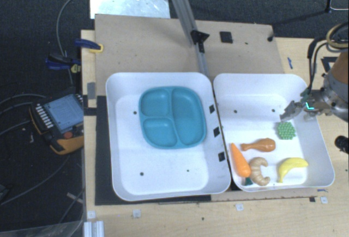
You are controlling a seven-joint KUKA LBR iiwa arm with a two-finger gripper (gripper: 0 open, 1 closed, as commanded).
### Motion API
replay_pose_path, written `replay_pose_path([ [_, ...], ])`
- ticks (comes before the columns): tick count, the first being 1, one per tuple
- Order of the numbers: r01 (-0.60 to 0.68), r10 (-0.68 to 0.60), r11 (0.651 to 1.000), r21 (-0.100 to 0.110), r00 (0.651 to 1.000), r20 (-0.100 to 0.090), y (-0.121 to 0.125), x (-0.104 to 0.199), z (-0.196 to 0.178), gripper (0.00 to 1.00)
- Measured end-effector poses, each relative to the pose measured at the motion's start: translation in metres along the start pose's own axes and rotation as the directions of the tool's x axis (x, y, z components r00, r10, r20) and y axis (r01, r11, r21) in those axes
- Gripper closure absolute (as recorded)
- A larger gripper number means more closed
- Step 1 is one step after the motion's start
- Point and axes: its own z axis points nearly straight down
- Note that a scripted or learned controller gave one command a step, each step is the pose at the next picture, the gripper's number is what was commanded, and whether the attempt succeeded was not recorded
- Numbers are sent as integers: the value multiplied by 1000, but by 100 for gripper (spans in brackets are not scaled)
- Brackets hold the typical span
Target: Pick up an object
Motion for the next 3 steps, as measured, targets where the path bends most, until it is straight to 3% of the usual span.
replay_pose_path([
  [1,0,0,1000,-2,1000,0,1,0,-1,0],
  [3,-2,2,1000,-1,1000,1,15,-3,86,0],
])
